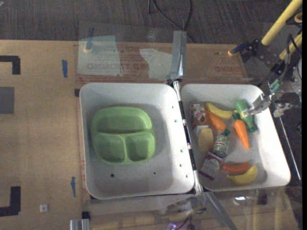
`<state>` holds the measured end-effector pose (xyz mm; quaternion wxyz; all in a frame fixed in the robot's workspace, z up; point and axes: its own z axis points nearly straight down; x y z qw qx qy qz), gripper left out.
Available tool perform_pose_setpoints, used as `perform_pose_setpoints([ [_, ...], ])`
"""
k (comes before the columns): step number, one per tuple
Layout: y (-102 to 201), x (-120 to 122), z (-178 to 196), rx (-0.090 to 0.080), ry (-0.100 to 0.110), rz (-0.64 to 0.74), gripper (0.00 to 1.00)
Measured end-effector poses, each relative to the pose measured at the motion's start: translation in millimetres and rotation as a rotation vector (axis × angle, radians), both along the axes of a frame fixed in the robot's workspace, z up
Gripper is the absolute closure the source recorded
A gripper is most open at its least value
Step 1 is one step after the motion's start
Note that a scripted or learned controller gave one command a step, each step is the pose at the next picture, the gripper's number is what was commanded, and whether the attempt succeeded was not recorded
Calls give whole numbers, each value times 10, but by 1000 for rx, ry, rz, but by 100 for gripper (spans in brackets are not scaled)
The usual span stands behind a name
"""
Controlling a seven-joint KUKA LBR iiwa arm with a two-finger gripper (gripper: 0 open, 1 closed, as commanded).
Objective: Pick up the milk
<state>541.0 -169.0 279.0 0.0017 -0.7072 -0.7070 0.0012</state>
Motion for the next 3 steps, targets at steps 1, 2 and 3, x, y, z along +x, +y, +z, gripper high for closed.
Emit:
perform_pose_setpoints([
  [1, 274, -516, -1740, 0, -3, 34, 0],
  [2, 91, -246, -1303, -1, -1, -239, 0],
  [3, -68, -40, 1290, -6, 0, -705, 0],
])
